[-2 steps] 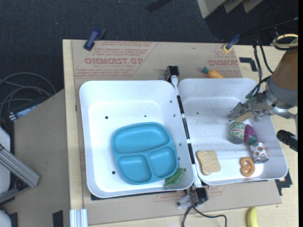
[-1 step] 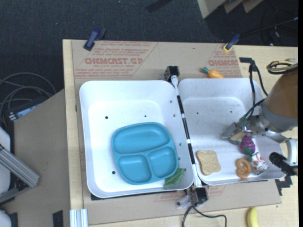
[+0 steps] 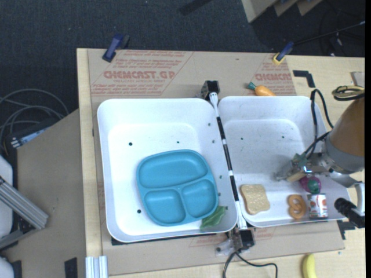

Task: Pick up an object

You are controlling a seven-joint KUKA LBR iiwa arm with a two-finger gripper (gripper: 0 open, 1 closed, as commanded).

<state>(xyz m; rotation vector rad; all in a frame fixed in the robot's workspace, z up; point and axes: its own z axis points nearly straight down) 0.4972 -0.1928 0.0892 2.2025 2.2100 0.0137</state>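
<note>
The gripper (image 3: pixel 297 171) hangs low in the right bin (image 3: pixel 261 112), just above the purple-and-green toy (image 3: pixel 312 185); whether its fingers are apart I cannot tell. This looks like the reach-in step, and next it needs a short descent onto that toy, clear of the pretzel (image 3: pixel 296 206) beside it.

Both white bins (image 3: pixel 116 155) look like smooth, slightly glossy plastic. The blue divided plate (image 3: pixel 174 184) near the left bin's front edge is matt plastic. The bench (image 3: pixel 87 97) shows as flat, matt board with red print, perhaps cardboard.
</note>
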